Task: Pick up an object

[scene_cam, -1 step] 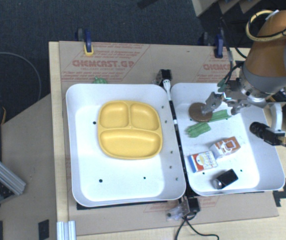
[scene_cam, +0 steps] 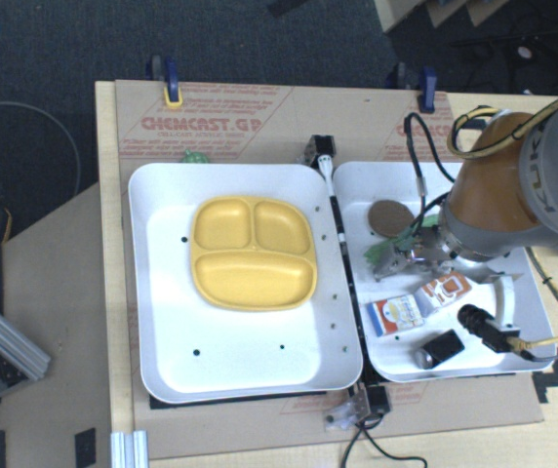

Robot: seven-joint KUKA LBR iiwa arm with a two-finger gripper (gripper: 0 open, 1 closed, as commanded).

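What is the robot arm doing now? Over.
Gripper low in right white bin, fingers hidden. Nearest: green leafy item, round brown disc. Nothing seen held.

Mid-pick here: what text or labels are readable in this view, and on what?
"CHEMCAST GP", red print on the brown board behind the bins; the smaller lines around it are blurred.
"KU", part of a word on the grey arm.
Print on the small blue-and-white packet and the red-and-white packet: too small to read.

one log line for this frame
arm: over right bin | tool: low among items | yellow tray: left bin | grasp: unconfirmed
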